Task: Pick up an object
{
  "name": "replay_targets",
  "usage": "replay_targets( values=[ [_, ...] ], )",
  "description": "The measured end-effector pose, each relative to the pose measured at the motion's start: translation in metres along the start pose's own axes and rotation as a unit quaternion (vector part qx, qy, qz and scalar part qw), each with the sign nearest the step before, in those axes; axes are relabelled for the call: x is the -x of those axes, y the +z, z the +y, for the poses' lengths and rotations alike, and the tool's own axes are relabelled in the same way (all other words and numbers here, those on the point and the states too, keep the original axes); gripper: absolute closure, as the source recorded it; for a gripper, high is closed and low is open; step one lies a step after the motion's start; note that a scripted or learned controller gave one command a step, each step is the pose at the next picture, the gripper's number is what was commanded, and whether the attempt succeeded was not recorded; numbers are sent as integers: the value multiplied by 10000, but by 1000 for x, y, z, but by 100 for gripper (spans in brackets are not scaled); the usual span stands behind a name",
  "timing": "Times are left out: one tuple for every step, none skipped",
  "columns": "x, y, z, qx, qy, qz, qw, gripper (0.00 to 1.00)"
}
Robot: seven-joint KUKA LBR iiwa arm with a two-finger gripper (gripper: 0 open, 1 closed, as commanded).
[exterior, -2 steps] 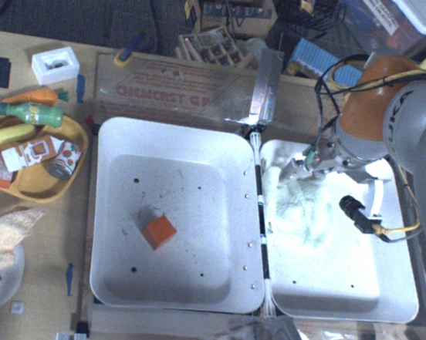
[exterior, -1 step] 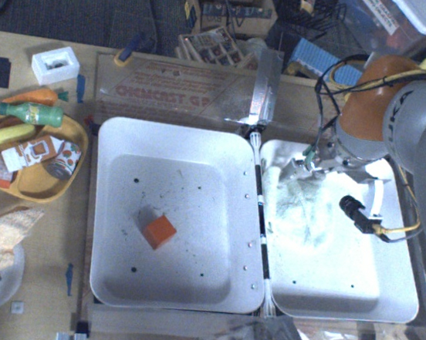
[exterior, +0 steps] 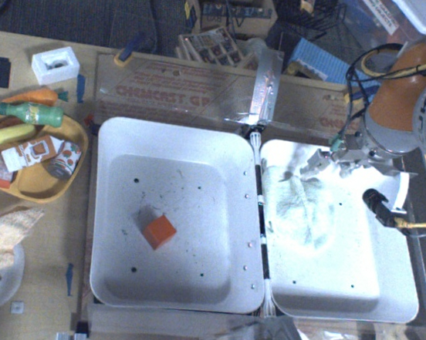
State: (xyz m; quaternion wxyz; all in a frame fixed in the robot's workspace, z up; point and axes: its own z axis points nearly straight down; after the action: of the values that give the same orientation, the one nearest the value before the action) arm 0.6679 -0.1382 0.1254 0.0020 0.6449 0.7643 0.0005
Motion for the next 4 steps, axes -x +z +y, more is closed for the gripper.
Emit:
replay_targets(
  values=[
    [4, 35, -56, 41, 774, 6, 9970, 0],
    [6, 25, -54, 64, 793, 11, 9968, 100],
    [6, 25, -54, 63, 795, 9, 9968, 0],
    [-2, 31, -53, 17, -249, 1, 9997, 0]
  ],
)
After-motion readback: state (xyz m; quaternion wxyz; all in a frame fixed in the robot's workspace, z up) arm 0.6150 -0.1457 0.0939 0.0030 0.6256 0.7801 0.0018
